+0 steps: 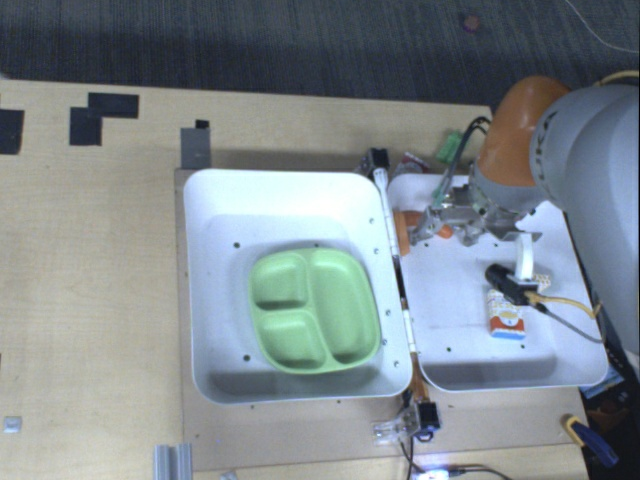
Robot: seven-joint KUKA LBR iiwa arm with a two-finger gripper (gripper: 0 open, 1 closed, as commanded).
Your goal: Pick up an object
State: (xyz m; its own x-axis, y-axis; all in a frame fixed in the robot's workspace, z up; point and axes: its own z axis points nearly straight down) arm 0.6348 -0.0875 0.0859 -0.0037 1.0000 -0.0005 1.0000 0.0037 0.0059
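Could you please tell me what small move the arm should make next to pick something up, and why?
Probably nudge the tool slightly toward the view's left and lower it over the orange object. That object lies by the left wall of the right bin, just beside the tool, while the small box sits farther off.

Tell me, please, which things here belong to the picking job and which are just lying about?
Belong to the job:
- gripper, over the right bin
- small printed carton in that bin
- orange object at its left edge
- green divided plate in the left bin

Just lying about:
- black tape patches on the bench
- small green piece behind the right bin
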